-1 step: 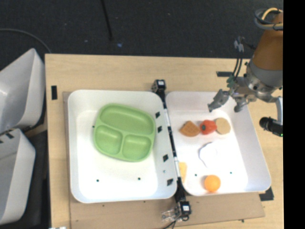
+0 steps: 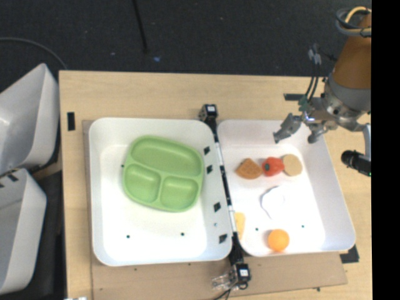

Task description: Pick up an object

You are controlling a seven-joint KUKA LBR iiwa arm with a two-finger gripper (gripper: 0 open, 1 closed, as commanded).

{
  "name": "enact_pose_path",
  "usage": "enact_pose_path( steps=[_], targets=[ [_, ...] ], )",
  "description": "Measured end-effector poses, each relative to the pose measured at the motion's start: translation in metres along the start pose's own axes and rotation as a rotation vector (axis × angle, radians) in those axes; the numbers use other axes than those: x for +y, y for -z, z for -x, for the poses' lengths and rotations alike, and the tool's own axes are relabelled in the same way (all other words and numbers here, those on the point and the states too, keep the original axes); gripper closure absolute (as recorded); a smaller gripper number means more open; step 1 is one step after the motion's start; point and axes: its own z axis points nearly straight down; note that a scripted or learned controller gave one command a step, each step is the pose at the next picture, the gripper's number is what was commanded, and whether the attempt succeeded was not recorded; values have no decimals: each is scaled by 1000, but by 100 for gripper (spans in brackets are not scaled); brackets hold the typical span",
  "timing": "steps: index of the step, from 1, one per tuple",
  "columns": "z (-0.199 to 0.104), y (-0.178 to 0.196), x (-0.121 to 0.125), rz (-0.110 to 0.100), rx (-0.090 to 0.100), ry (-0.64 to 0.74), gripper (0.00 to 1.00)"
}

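A pale wooden bench (image 2: 156, 92) on a dark floor (image 2: 187, 24) was noted, bearing two white bins. The gripper (image 2: 300, 129) was seen spread open, holding nothing, above the right bin (image 2: 331, 186). An orange ball (image 2: 277, 240) was recorded near that bin's front edge; a green divided plate (image 2: 164, 173) was recorded in the left bin (image 2: 103, 230).

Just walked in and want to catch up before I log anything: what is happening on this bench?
A grey KUKA arm with an orange band reaches in from the right, its gripper above the far edge of the right white bin. Its jaws are spread, with nothing between them. In that bin lie a brown cookie-like piece, a red tomato-like piece, a tan round piece and an orange ball. The left white bin holds a green divided plastic plate.
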Motion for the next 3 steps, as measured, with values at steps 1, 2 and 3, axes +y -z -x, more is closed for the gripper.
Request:
enact_pose_path(
  steps=[1,2,3],
  targets=[
    [-8,-56,-5,-5,0,-1,0],
    [-1,-115,-12,-6,-1,-3,0],
    [0,-149,-10,1,0,-5,0]
  ],
)
